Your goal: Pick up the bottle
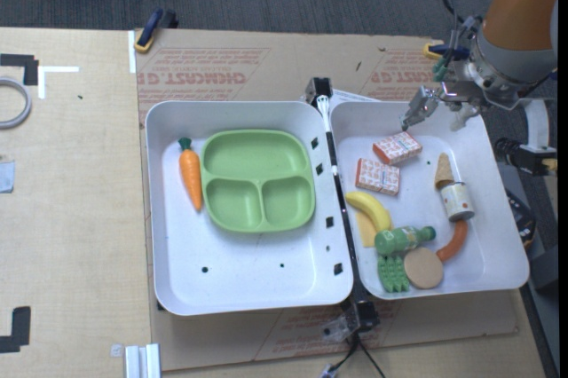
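A green bottle [404, 237] lies on its side near the front of the right bin [497, 279], between a banana [368, 211] and a tan round piece [424, 269]. My gripper [440, 114] hangs over the far edge of that bin, well behind the bottle. Its fingers [418, 112] stand apart, open, with nothing between them.
The right bin also holds two small boxes [397, 148] [378, 177], a capped cylinder [456, 199], a red sausage [452, 240] and a green block [391, 272]. In the left bin [169, 279] are a green divided plate [260, 181] and a carrot [191, 175].
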`<state>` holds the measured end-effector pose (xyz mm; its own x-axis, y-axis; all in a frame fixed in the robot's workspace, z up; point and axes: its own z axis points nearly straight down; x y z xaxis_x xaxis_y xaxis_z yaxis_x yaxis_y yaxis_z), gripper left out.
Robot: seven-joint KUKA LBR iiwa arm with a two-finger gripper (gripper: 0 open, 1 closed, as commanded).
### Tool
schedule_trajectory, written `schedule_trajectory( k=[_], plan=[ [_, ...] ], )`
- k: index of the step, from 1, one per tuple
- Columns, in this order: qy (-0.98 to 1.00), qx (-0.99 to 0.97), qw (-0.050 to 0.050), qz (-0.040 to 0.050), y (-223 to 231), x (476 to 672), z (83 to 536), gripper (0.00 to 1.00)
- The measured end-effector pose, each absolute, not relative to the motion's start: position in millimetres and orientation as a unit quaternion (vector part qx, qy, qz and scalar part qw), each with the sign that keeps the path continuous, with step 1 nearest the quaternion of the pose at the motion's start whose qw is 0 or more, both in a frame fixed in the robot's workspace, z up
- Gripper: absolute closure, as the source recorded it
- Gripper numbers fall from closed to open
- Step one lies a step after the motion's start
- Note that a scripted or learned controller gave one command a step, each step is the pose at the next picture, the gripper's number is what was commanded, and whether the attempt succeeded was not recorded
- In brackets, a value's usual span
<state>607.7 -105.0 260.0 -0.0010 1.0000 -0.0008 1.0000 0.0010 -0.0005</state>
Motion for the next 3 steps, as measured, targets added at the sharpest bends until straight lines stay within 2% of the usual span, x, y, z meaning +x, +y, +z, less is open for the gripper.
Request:
schedule_trajectory(
  k=[1,2,3],
  plan=[
    [0.708,0.706,0.0,-0.0008,-105,608.1,269,1.0],
    [0.675,0.737,0.0,-0.0007,-52,572.7,282,1.0],
    [0.661,0.75,0.0,-0.0011,66,561.0,218,1.0]
  ],
)
